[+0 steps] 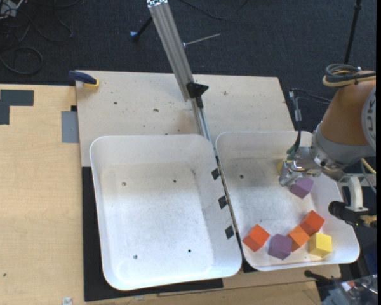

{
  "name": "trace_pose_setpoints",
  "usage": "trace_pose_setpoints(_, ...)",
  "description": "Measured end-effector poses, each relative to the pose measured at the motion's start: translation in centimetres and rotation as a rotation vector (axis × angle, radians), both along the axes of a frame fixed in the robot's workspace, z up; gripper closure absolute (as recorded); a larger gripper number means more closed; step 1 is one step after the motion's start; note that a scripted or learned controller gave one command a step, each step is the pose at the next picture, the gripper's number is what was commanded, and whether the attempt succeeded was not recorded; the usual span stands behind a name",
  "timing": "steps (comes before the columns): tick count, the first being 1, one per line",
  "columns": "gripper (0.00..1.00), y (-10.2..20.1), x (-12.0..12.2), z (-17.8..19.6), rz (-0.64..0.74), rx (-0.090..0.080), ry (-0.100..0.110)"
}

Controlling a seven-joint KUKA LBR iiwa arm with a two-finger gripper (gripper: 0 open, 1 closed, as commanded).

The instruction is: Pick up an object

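Note:
My gripper (pixel 294 173) hangs over the back right part of the right bin (pixel 254 151), under the grey arm with its orange band (pixel 346 116). A purple block (pixel 301 187) sits directly beneath the gripper, touching or almost touching its tip. I cannot tell whether the block is gripped or resting on the bin floor. A small yellow piece (pixel 282 166) peeks out at the gripper's left side. Along the bin's front lie an orange block (pixel 256 237), a second purple block (pixel 280 246), a small orange block (pixel 298 236), a red-orange block (pixel 312 222) and a yellow block (pixel 320 244).
The left bin (pixel 96 151) adjoins the right one along a divider with black clips (pixel 222 201). A slanted aluminium post (pixel 174 49) rises behind the bins. A blue and yellow clamp (pixel 84 78) lies at the bench's back left corner.

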State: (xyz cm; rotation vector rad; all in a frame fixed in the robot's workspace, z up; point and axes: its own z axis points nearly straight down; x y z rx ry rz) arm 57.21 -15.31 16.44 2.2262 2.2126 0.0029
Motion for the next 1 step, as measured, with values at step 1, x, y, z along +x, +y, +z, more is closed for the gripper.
trace_pose_setpoints(1, 1.00, 0.73, -0.01, 5.94, 0.008, 0.000, -0.001)
